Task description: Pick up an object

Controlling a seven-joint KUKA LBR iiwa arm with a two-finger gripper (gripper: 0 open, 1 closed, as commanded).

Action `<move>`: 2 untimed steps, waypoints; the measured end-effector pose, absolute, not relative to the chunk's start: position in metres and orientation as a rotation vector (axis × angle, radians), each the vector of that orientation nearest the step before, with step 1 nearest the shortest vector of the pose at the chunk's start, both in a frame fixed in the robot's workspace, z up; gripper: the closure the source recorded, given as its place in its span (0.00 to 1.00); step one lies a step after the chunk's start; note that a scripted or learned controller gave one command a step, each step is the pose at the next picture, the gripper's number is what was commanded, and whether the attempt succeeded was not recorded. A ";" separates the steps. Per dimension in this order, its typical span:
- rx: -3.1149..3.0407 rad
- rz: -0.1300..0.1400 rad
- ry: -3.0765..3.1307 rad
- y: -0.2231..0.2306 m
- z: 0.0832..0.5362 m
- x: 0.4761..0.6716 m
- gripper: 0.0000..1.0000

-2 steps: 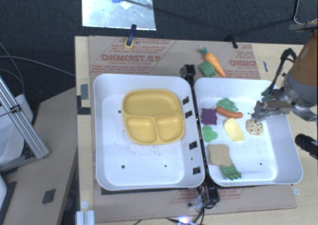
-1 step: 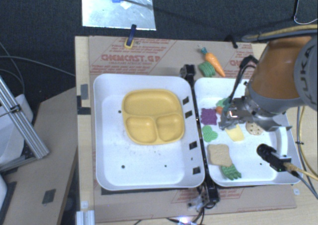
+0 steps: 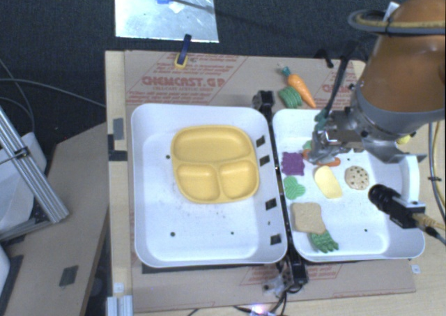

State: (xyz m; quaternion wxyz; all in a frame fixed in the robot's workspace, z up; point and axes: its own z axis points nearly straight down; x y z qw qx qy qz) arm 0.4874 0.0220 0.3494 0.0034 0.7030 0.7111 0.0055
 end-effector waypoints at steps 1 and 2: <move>2.209 0.012 2.228 0.055 0.405 0.487 1.00; 2.214 0.003 2.226 0.052 0.402 0.487 0.00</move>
